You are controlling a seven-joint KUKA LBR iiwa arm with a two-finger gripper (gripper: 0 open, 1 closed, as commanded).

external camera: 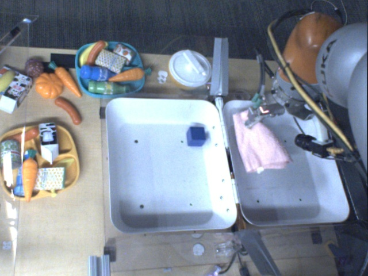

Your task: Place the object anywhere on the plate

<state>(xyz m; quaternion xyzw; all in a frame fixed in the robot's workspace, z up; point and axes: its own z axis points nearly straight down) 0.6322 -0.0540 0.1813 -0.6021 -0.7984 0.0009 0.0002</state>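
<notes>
Two white bins sat side by side: the left bin [155, 177] had a small blue cube [196, 135] near its upper right corner, and the right bin [299, 197] had a crumpled pink cloth [261, 145] in its upper left part. The gripper [262, 109] hung right at the cloth's top edge, with the grey arm [345, 56] reaching in from the right. Wiring and glare covered the tool, so I could not tell whether it was apart, together or clamped on fabric. No lift was visible and the cloth lay flat on the bin floor.

Judged step: the grasp stage on the cloth, which was likely the task's object because the tool was on it, not on the cube. Transport had not started. The white plate [190, 68] sat outside the bins, just behind the left bin's far right corner and near the cloth.

The next move probably called for a firm pinch on the cloth's top corner, a lift high enough to clear the bin wall and divider, then a short carry up-left to over the plate. Risk: limp fabric slipping out or draping off the plate's rim.
</notes>
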